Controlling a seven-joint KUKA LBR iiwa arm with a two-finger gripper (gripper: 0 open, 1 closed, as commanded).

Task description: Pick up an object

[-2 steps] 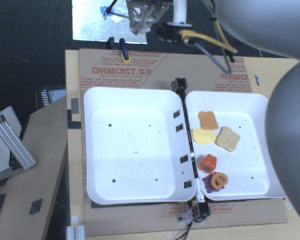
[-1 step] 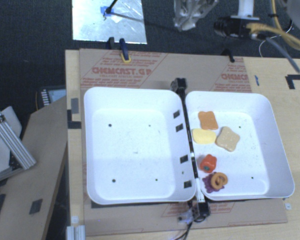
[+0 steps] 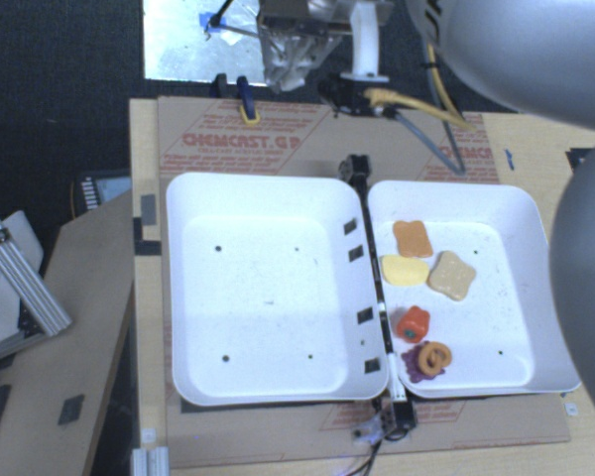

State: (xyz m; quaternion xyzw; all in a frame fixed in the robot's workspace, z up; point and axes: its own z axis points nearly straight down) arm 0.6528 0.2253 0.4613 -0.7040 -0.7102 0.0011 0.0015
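Camera view: two white bins are sitting side by side on a cardboard sheet [image 3: 278, 137] printed with red lettering; the left bin [image 3: 193, 201] is lying next to the right bin [image 3: 516, 206], their inner walls meeting along a seam with dark clips.

Five small objects are lying in the right bin, all toward its left side, near the seam; an orange piece [image 3: 412, 237] is lying farthest back; just in front of it a yellow piece [image 3: 405, 271] is lying beside a tan piece [image 3: 451, 276], the two touching or nearly so; a red piece [image 3: 414, 322] is sitting nearer the front; a purple-and-orange piece [image 3: 428, 359] is lying at the front, close to the red one.

The arm [image 3: 535, 28] is reaching in from the upper right, its grey body blurring across the corner and down the right side; the gripper [image 3: 288, 62] is hanging at the top of the view, beyond the back edge of the bins, well apart from all five objects; cannot tell how it is set; nothing is showing in its grasp. Yellow and grey cables [image 3: 426, 112] are trailing from the wrist over the cardboard.
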